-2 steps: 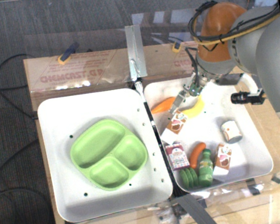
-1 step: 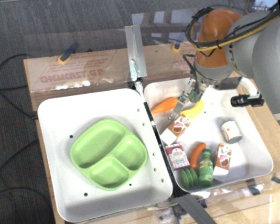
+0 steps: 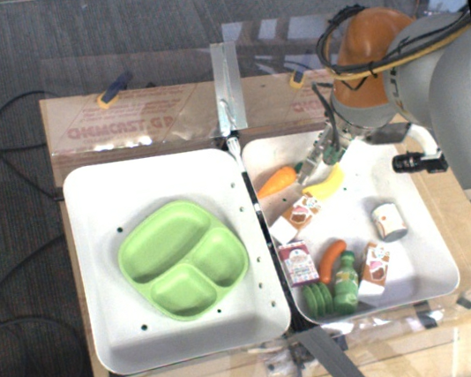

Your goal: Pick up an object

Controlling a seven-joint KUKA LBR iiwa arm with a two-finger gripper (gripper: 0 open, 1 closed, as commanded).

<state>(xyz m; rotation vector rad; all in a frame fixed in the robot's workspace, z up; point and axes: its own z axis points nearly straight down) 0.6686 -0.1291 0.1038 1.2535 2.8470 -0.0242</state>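
The right bin (image 3: 428, 272) holds toy food. An orange carrot (image 3: 275, 180) and a yellow banana (image 3: 328, 183) lie at its back left. Lower down are a small snack carton (image 3: 302, 212), a red carton (image 3: 297, 262), an orange-red vegetable (image 3: 331, 258), a green bottle (image 3: 347, 277), a ridged green piece (image 3: 317, 298), another carton (image 3: 375, 264) and a white can (image 3: 388, 220). My gripper (image 3: 323, 158) hangs just above the banana's far end, right of the carrot. It looks open, with nothing between its fingers.
In the left bin (image 3: 94, 198) lies a green divided plate (image 3: 185, 259). A ridge (image 3: 254, 216) separates the two bins. The grey arm with its orange band (image 3: 372, 44) comes in over the right bin's back right corner. Cardboard lies behind the bins.
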